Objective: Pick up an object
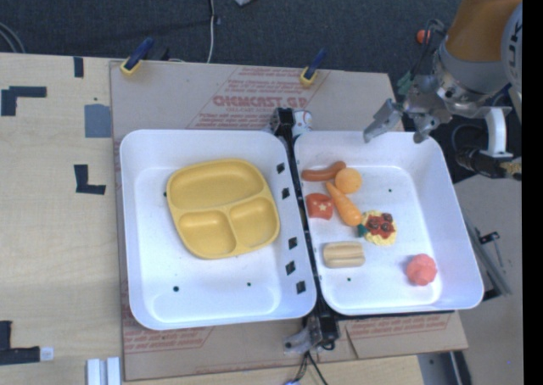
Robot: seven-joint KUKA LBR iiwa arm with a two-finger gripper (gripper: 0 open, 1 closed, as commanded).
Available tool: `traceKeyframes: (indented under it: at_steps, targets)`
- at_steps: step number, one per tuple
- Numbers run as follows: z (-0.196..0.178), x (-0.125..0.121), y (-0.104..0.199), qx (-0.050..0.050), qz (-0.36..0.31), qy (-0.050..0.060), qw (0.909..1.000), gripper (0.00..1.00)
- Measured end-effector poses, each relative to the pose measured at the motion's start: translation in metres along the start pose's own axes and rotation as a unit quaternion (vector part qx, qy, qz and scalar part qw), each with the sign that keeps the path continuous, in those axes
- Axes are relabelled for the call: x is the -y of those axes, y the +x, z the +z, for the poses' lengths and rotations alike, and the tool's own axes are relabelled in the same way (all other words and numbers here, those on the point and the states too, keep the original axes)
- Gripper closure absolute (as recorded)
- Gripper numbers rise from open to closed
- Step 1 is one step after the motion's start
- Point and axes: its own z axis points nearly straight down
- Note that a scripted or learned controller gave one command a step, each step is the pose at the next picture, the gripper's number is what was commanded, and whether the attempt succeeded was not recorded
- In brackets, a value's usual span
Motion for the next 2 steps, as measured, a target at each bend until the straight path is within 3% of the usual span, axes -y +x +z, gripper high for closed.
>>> traceKeyframes:
  at_steps: [1, 2]
  targets:
    - [0.092, -0.007, 0.056, -0.001, -0.002, 0.004, 1.0000, 0.00]
    - [0.191, 0.001, 0.034, 0.001, 0.001, 0.001, 1.0000, 0.00]
